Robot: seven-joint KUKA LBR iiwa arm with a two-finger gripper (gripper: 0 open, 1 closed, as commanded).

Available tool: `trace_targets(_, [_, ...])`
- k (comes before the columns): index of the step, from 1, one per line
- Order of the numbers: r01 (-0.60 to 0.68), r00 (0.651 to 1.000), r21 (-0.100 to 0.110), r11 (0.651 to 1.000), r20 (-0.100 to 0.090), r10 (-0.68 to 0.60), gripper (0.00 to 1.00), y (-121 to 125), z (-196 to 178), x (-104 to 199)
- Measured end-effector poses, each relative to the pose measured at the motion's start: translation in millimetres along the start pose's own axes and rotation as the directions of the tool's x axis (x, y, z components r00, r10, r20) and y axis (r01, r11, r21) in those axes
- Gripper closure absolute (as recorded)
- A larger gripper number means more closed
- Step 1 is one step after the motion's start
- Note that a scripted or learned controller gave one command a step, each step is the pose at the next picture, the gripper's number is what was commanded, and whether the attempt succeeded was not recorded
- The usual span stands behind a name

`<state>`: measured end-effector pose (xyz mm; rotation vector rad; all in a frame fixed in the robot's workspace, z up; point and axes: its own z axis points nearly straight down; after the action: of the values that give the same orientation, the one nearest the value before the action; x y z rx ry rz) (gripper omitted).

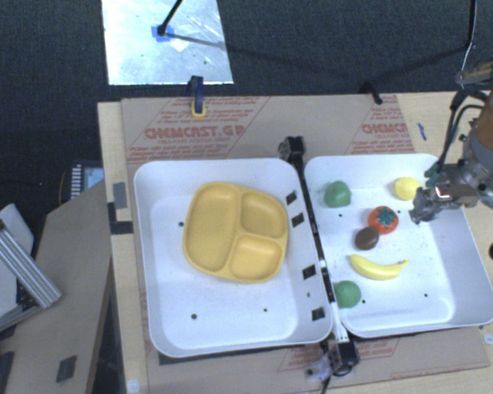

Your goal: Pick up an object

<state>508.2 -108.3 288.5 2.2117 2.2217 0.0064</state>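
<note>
The right bin holds several small play foods. A green lime lies at the back left, a yellow lemon at the back right. A red tomato touches a brown round piece near the middle. A yellow banana lies in front of them, and a second green ball sits at the front left. My gripper hangs over the bin's right part, just right of the tomato and below the lemon. Nothing shows between its fingers.
The left bin carries a yellow divided plate. A black clip strip runs between the two bins. The grey arm comes in from the right edge. Cardboard lies under both bins.
</note>
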Motion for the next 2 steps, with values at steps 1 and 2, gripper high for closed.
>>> trace_targets(1, [0.005,1.0,0.006,1.0,-0.004,-0.005,1.0,16,21,55])
trace_targets(2, [0.005,1.0,0.007,1.0,-0.004,-0.005,1.0,36,42,104])
